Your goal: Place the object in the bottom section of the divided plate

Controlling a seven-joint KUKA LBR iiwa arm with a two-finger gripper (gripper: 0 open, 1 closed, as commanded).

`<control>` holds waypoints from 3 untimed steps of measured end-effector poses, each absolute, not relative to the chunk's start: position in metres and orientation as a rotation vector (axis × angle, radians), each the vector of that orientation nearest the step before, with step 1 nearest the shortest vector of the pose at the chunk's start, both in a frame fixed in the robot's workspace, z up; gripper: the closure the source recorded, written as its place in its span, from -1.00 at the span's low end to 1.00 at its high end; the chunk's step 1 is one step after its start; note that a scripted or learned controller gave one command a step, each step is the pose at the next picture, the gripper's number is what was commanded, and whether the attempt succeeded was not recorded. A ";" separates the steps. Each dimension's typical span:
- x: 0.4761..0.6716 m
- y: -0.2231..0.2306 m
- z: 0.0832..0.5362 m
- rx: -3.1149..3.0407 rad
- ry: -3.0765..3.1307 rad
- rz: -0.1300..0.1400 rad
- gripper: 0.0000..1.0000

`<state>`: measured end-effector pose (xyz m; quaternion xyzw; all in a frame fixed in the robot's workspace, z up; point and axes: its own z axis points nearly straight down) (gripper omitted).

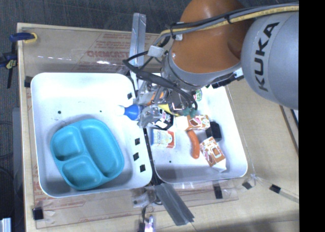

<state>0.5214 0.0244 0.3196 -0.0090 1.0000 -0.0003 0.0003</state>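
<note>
A blue divided plate [86,154] lies in the left bin, towards its front. Its bottom section [81,171] holds nothing. My gripper [148,109] hangs over the wall between the two bins, under the grey and orange wrist. A small blue object with a white tip [130,110] juts out to the left from the gripper's end, over the right edge of the left bin. Cables and the gripper body hide how it is held.
The right bin [238,150] holds an orange sausage [194,144], two printed packets [213,154] [164,138], an orange-white packet [198,121] and a black item [214,130]. The left bin's [40,94] back half is bare white floor.
</note>
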 end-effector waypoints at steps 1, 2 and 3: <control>0.508 0.044 0.215 -0.227 3.137 0.000 1.00; 0.494 0.003 0.190 0.167 3.141 -0.001 1.00; 0.494 0.003 0.190 0.167 3.141 -0.001 -1.00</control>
